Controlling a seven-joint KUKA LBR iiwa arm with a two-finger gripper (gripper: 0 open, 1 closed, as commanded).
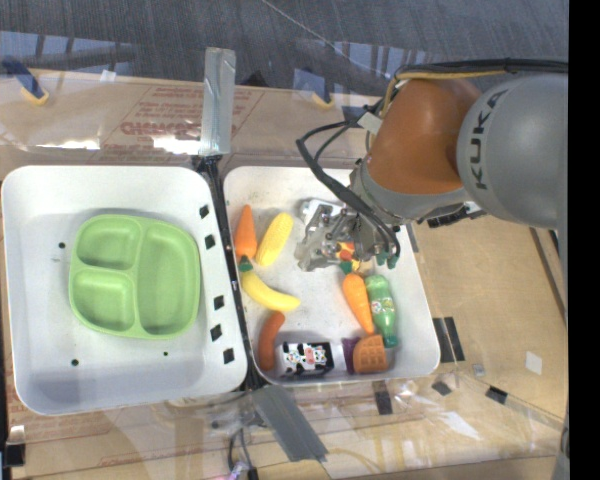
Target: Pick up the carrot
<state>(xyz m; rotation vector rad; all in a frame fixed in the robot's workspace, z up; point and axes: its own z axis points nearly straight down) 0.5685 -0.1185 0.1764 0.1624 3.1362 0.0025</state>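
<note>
Two carrots, right bin: one (245, 236) by left wall, upright; another (357, 301) mid-right, tilted, green top possibly hidden.

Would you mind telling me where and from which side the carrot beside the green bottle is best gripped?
Grip the carrot at its thick upper middle, from above, with the gripper closing across its width. It lies flat and tapers downward; the green bottle crowds its right side, so clearance there looks tight.
</note>
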